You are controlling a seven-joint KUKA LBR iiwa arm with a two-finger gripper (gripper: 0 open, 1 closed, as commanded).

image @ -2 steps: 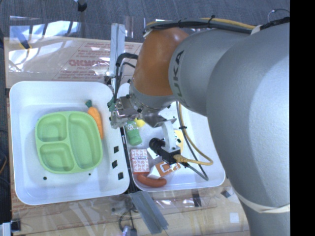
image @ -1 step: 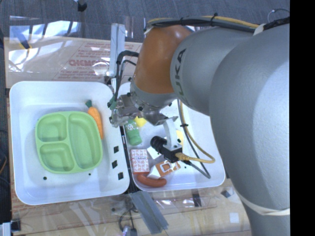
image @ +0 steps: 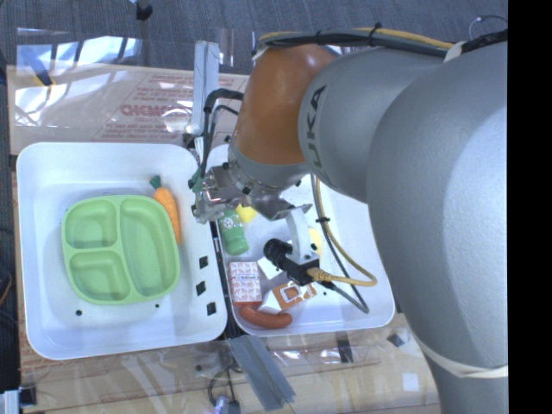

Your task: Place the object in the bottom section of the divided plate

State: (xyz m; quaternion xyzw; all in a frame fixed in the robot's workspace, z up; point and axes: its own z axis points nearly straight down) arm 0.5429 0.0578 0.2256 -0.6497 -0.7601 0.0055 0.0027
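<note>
Plate (image: 121,248) bare, job hardly begun.
From above, the claw (image: 211,198) hangs right of the plate over a green bottle (image: 233,234); I cannot tell its grip. A carrot (image: 168,211) lies against the plate's right rim, unplaced.

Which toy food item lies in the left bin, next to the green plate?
The orange carrot, against the divided plate's right rim. The sausage and green bottle lie in the right bin.
</note>
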